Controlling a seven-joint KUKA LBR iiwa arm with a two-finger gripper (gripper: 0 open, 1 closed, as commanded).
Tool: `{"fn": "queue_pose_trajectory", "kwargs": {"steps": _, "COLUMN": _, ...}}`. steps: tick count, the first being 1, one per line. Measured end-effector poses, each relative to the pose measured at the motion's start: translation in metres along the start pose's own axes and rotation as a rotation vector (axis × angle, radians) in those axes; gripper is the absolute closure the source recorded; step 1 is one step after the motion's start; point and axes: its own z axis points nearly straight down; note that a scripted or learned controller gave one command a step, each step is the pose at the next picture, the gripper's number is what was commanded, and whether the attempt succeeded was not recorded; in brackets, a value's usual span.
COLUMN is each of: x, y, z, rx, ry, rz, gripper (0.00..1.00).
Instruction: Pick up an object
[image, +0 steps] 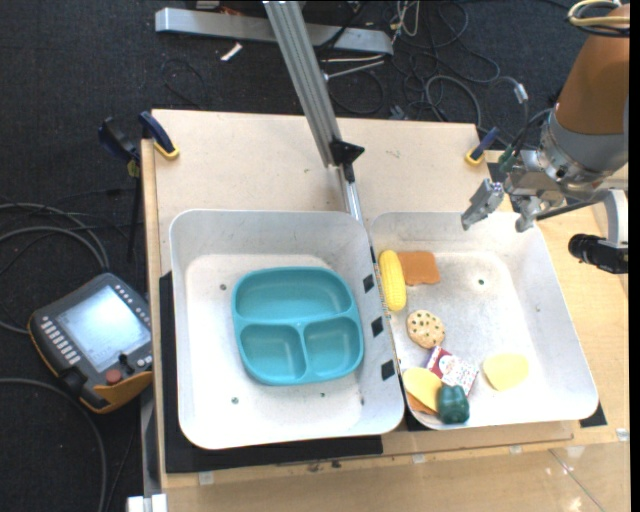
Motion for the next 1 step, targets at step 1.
{"fn": "queue_pose_trajectory", "kwargs": {"steps": 1, "x": 0.0000, "y": 0.0000, "z": 0.0000, "rx": 0.000, "ry": 0.000, "rz": 0.000, "gripper": 0.00}}
